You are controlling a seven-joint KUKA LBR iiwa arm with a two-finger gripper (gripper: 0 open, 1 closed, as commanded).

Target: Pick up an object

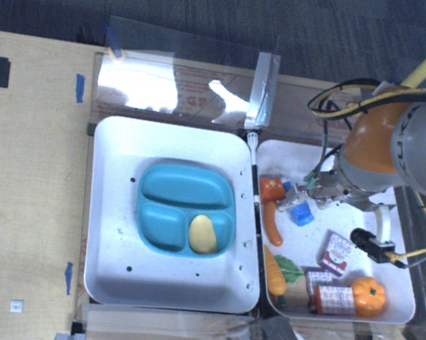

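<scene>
Yellow potato (203, 234) in blue tray (187, 185), left bin (109, 190); gripper (313, 188) grip unclear over right bin (402, 299).

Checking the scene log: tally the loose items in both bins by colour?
Yellow: 1, potato-shaped piece in the blue tray, left bin.
Orange or red: 4, tomato, sausage, carrot, pumpkin.
Blue: 1, block.
Red-and-white packaging: 2, packet, can.
Total: 8

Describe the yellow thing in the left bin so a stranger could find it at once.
Start at the left bin, which holds a blue tray. In the tray's lower right compartment lies a pale yellow egg-shaped lump. It is the tray's sole item.
</scene>
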